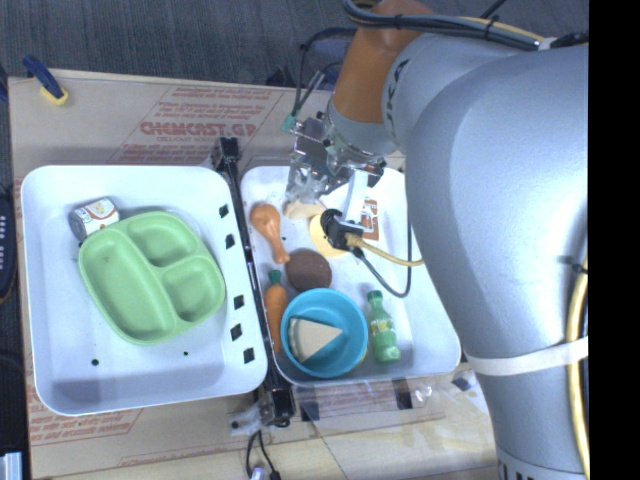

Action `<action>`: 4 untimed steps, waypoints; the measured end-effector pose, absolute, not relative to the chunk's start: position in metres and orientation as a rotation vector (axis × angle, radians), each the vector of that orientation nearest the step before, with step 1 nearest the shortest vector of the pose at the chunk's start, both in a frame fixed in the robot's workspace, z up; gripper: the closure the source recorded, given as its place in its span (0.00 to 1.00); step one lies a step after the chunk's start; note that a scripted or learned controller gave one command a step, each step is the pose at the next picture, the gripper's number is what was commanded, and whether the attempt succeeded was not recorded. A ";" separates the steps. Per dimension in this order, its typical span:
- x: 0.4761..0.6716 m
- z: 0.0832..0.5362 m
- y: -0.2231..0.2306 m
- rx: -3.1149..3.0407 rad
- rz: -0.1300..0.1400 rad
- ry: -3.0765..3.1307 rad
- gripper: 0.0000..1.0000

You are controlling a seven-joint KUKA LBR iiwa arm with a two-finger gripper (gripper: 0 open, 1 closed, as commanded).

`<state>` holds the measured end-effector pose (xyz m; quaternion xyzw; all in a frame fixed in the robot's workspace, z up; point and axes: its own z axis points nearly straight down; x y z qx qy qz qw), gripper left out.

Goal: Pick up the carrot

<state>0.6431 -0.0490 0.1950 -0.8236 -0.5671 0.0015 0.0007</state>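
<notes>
The carrot point(276, 308) is orange with a green top and lies along the left wall of the right bin point(425, 308), partly tucked under the blue bowl point(323, 334). My gripper point(302, 190) hangs over the far end of the right bin, well beyond the carrot and close to the drumstick's far end. Nothing shows between the gripper's tips.
In the right bin lie a tan drumstick point(268, 225), a brown round fruit point(307, 268), a yellow item point(326, 234), a green bottle point(381, 327) and the blue bowl with a wedge in it. The left bin point(60, 348) holds a green divided plate point(152, 273) and a small can point(93, 216).
</notes>
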 end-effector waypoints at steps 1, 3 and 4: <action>0.613 0.212 0.007 -2.914 0.020 -1.150 1.00; 0.571 0.322 0.227 -2.963 0.004 -1.028 1.00; 0.576 0.138 0.217 -2.872 0.043 -1.263 1.00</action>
